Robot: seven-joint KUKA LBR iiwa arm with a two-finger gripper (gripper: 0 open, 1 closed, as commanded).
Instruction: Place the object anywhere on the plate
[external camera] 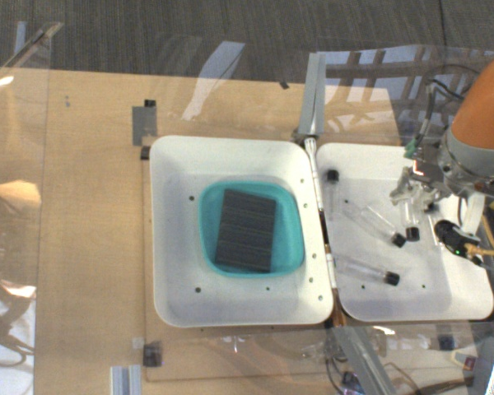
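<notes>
One dark block (246, 230) already lies on the teal plate (290, 237); I can't tell my end effector's (420, 189) state, so snagging right-bin clutter worries me.

arm (482, 113): cut by right edge | jaws: spread unclear

text: none legible | labels: none | numbers: none (bins, plate unmarked)

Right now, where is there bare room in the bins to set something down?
Left bin: the white floor ringing the teal plate, whose middle carries a dark block. Right bin: bare along the near edge and far-left corner; crowded mid-floor with clear tubes and the end effector.
</notes>
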